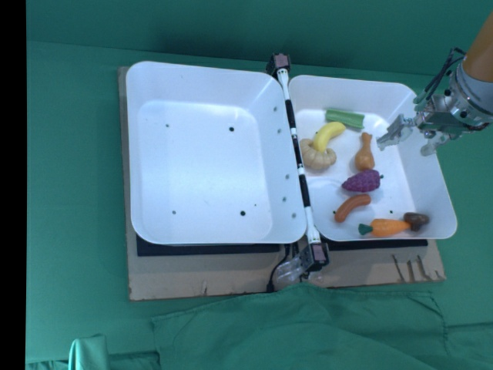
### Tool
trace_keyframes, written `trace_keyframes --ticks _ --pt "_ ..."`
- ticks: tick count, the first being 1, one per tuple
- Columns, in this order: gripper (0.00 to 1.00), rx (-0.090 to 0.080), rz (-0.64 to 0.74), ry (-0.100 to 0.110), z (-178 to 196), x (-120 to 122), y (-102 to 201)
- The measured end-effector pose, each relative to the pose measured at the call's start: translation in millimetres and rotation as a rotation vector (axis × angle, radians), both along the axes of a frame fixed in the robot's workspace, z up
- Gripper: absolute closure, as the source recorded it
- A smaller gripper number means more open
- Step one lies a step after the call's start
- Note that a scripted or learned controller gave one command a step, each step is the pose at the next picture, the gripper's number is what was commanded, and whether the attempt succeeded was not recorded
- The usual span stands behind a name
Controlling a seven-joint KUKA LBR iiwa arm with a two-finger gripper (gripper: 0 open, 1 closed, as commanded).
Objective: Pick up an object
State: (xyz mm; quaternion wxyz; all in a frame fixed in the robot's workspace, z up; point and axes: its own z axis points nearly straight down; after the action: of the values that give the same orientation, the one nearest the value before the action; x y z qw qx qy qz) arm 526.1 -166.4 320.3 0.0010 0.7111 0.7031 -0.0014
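Bins sit side by side on a brown board over green cloth, 2 of them, shallow and white, split by a black-and-white striped bar. The left bin shows only a few small dark specks on its floor. The right bin holds the toy food. A green stalk-like piece lies near the far wall, and just in front of it a yellow banana leans against a tan, lumpy item close to the divider. An orange-brown drumstick stands lengthwise in the middle of the bin, with a purple grape cluster just below it. Nearer the front lies a reddish sausage, and along the front wall an orange carrot with a green tip touches a dark brown piece at its right end. The arm enters from the right, its orange band visible at the frame edge, and the gripper hangs above the right bin's far right part, over bare white floor to the right of the drumstick. Its 2 fingers are spread apart with nothing between them; the nearest object, the drumstick, is apart from the left fingertip.
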Motion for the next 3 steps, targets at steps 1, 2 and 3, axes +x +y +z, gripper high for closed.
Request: trace_keyframes --ticks 1,2,3 --pt "0.00 -0.003 0.010 -0.014 30 89 -21" --pt "0.00 -0.002 0.011 -0.006 -45 153 -20" --pt "0.00 -0.001 0.008 -0.006 -41 151 -21"
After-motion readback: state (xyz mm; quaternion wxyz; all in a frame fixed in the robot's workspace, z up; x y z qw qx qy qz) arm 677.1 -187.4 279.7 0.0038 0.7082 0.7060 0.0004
